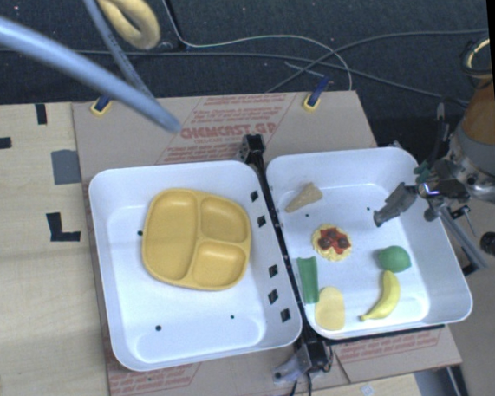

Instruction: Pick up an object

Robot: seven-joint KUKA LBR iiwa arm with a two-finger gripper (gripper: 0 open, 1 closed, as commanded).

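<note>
You see the counter [27, 257] spread across the frame, tan boards with a cardboard sheet [223, 121] under two white bins. The left bin [116, 275] sits at centre left and holds a yellow plate [196, 239], three-part, lying flat in its upper half. The right bin [439, 292] touches it along a black clip strip at mid frame.

The arm [477, 140] comes in at the right edge, over the right bin's upper right rim. Its tool [394, 206] points left and down into that bin, above bare floor near the right wall. One dark finger [391, 207] shows clearly; you cannot tell whether the fingers are apart or together, and nothing shows between them.

Your pickable things all lie in the right bin. A banana [382, 296] lies at lower right, curved, just below a green ball [394, 259]. A pale yellow piece [329, 308] sits at lower left, touching the lower end of a green stick [308, 279] standing along the left wall. A small pizza [332, 242] rests at the bin's centre, well left of the tool. A tan wedge [302, 198] lies at upper left.
</note>
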